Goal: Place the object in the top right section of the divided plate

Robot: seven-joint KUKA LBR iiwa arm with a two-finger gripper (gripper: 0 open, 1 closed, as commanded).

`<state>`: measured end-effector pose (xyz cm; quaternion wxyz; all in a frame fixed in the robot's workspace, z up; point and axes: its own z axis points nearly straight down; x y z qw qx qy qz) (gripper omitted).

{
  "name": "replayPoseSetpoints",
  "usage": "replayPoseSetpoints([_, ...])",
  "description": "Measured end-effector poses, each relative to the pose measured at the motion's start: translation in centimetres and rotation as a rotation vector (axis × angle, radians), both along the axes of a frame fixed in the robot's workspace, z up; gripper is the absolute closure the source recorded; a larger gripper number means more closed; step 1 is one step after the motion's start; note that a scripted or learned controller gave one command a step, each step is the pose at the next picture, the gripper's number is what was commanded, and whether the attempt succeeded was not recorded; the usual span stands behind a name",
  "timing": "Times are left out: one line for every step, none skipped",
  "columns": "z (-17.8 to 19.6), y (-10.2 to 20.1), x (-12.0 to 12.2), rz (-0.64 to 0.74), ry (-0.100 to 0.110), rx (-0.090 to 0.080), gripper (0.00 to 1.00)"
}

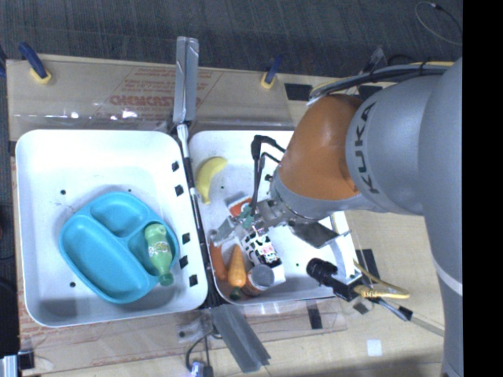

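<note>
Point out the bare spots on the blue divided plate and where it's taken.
On the divided plate, the large lower-left section and the upper section behind the green bottle lie bare. The bottle fills the right section. The right bin is crowded around the carrot and banana.

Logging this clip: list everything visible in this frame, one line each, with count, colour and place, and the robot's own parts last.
white bins: 2, white, side by side on the bench
divided plate: 1, blue, left bin
bottle: 1, green, lying in the plate's right section
banana: 1, yellow, right bin, upper left
carrot: 1, orange, right bin, near the front edge
other small items: several, mixed colours, clustered beneath the wrist, hard to identify
arm: 1, grey with orange band, reaching over the right bin
gripper: 1, dark, low among the right-bin clutter
</note>
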<state>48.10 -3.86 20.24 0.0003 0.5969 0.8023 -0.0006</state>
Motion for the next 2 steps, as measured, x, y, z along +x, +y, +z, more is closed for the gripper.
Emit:
replayPoseSetpoints([-1.1,-0.9,-0.4,-0.191,0.004,0.002,0.00])
replayPoseSetpoints([-4.1,-7.9,-0.6,-0.307,0.007,0.003,0.00])
